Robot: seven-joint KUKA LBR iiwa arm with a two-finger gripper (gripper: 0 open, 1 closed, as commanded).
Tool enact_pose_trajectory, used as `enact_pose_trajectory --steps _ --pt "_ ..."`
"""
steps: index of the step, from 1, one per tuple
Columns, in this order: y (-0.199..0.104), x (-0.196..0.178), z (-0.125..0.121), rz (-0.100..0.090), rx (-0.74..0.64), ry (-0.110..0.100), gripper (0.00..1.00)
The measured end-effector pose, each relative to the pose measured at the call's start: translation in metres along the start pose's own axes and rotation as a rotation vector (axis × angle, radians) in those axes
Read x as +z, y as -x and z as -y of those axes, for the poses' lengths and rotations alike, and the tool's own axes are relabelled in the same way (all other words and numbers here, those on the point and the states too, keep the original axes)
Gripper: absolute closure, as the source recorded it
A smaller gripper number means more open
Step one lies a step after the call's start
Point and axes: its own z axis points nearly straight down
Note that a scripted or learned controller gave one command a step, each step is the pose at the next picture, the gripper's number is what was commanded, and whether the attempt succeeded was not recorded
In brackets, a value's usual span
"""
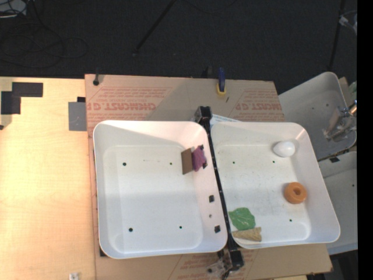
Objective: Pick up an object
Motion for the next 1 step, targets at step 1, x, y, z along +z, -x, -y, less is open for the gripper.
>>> enact_pose_trajectory --steps 1 --pt "0.1114 -0.0155 0.0025 0.005 0.019 0.0 1.0"
